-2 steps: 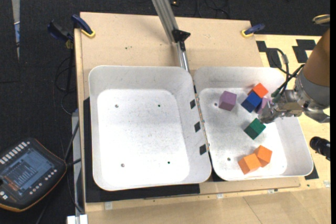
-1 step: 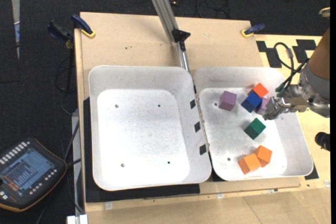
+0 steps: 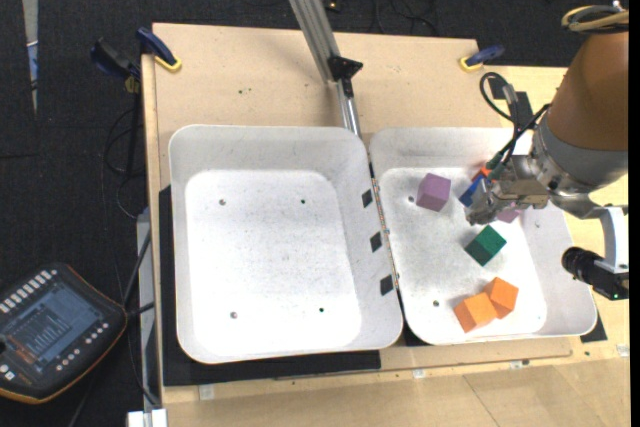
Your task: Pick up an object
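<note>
Two white bins sit side by side on the bench. The left bin holds no objects. The right bin holds the blocks: one purple cube near its upper middle, one green cube at its centre, and two orange blocks, the larger touching the smaller, near the front edge. A sliver of a second purple piece shows just under the arm's wrist, and a small blue and red thing lies beside it; what either one is cannot be told.

The arm reaches in from the right, and its pincer hangs over the right bin, just above the green cube and to the right of the purple cube. Whether the pincer is spread or pressed together cannot be told, and no block is seen within it.

One pendant with a screen lies on the floor at the lower left. Two clamps, one at the left corner and one at the right, grip the bench's far edge.
</note>
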Controlling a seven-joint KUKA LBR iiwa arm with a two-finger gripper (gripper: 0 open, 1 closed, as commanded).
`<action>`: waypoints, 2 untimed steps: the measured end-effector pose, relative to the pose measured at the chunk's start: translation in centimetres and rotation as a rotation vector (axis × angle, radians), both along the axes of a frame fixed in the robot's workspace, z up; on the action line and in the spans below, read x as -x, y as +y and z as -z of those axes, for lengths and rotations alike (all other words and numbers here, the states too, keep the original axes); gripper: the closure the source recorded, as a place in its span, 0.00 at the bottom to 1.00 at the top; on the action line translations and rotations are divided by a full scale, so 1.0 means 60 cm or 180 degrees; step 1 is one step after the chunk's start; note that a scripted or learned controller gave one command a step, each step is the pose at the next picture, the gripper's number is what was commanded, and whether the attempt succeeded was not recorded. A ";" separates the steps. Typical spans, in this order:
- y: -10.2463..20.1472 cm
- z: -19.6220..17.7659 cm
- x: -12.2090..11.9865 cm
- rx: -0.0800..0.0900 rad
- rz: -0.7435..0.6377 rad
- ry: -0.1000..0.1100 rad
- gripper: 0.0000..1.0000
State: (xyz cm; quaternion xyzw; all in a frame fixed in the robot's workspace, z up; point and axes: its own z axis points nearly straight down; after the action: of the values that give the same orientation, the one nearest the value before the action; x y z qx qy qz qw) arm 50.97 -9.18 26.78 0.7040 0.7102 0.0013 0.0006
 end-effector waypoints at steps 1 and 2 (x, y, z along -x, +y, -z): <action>0.084 0.028 -0.007 -0.0002 0.0001 0.0013 1.00; 0.172 0.053 -0.013 -0.0002 0.0001 0.0018 1.00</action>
State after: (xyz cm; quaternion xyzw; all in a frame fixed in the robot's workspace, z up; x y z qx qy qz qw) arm 51.75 1.15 23.61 0.7041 0.7101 -0.0004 -0.0016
